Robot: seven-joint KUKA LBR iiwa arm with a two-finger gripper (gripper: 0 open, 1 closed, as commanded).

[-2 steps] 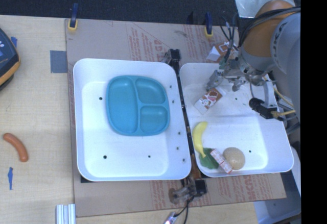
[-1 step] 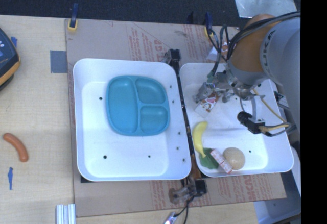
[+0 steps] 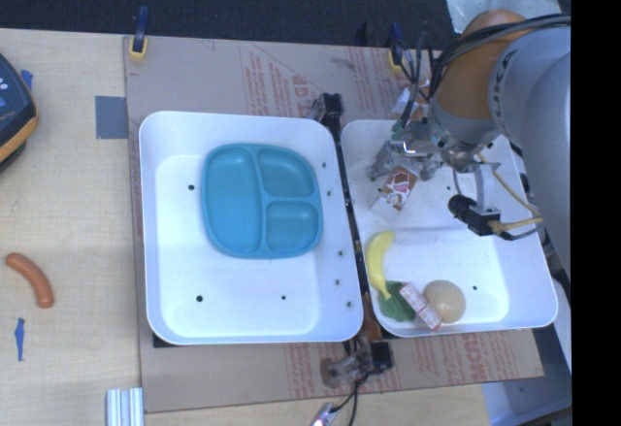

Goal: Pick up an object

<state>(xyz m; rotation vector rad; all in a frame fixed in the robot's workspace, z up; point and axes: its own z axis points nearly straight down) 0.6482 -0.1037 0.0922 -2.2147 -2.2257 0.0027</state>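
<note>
Arm (image 3: 505, 75): reaching in from the right, wrist bending down over the right bin (image 3: 529, 303).
Pincer (image 3: 396, 165): hanging low at the small carton (image 3: 396, 189); how wide it is standing, or whether it is gripping anything, I cannot tell.
Small carton: lying right under the pincer tips.
Advice: centring over the carton before closing is looking wise; banana (image 3: 377, 261) and round bun (image 3: 443, 299) are lying well below the pincer.

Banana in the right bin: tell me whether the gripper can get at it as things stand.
Probably yes. The banana lies exposed against the right bin's left wall, nothing on top of it. The gripper hangs over the same bin, near a small carton. The close wall may crowd the grasp.
</note>
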